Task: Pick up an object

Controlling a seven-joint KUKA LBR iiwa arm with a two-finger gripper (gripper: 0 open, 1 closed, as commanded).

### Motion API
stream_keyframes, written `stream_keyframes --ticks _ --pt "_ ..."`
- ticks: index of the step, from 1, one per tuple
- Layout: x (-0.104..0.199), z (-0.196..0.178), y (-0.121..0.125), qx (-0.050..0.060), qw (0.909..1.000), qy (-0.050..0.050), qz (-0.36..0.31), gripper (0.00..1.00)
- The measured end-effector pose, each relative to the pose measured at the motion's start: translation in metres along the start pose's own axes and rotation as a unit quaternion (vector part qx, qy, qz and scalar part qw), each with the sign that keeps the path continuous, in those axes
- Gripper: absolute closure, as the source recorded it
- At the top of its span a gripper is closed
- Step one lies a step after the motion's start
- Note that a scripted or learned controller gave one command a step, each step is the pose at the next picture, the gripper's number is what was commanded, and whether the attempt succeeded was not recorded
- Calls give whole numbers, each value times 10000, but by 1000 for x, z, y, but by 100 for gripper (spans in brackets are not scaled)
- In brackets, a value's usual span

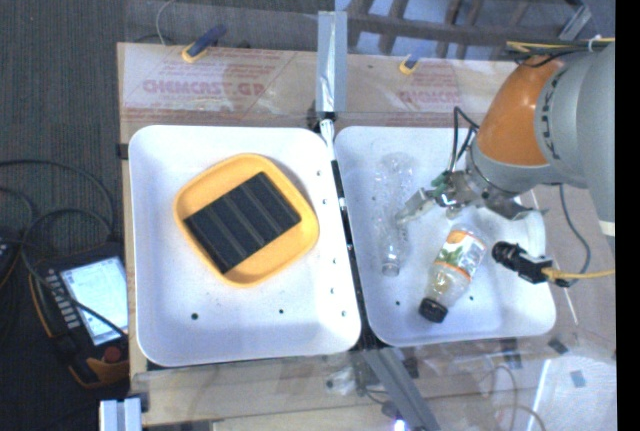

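In the right bin (540,319), the end effector (425,203) hangs above a clear bottle (392,209) whose long axis runs up-down in view. Whether it is open I cannot tell. A labelled bottle (453,271) lies just beside, lower right.

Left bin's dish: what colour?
Yellow-orange dish with a black ribbed centre, seen in the camera view.

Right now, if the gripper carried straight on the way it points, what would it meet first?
Probably the clear plastic bottle lying in the right bin: the gripper points left toward it. Depth is hard to judge, so it may pass above.
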State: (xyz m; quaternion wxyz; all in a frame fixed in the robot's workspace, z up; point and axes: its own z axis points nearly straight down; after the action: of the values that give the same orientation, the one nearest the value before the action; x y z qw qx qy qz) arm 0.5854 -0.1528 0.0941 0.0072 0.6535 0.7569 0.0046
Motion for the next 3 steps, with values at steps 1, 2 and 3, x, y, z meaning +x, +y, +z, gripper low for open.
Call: stream_keyframes --ticks 1,2,3 --pt "-57 -3 -63 -32 9998 20 175 0" --pt "-47 -3 -99 -54 9985 -18 536 0" --pt "-47 -14 -95 -105 9985 -30 538 100"
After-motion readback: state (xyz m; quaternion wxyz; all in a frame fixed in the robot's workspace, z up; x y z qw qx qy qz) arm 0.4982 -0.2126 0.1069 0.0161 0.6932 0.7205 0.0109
